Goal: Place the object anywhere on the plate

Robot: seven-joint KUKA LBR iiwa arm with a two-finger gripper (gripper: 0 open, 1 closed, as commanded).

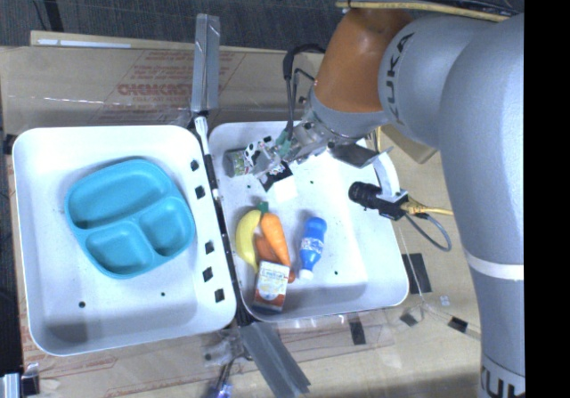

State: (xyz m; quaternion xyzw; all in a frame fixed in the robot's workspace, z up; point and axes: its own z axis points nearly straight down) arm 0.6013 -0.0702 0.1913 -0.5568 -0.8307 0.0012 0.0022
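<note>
Blue three-compartment plate (131, 214), white bins (53, 298), yellow banana (247, 234), orange carrot (275, 239) with green top, blue bottle (311, 245) with white cap, orange-and-white carton (272, 287), grey arm (472, 102) with orange band (356, 58), brown cardboard bench surface (98, 76).

Bare floor right of bottle (311, 246), toys (264, 240) clustered left.

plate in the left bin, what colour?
Light blue, with three compartments; the plate shows clearly in the camera view.

Plate (131, 216) in left bin (44, 298); banana (247, 236), carrot (274, 238), bottle (311, 246), carton (272, 285) in right bin (378, 285).
</note>
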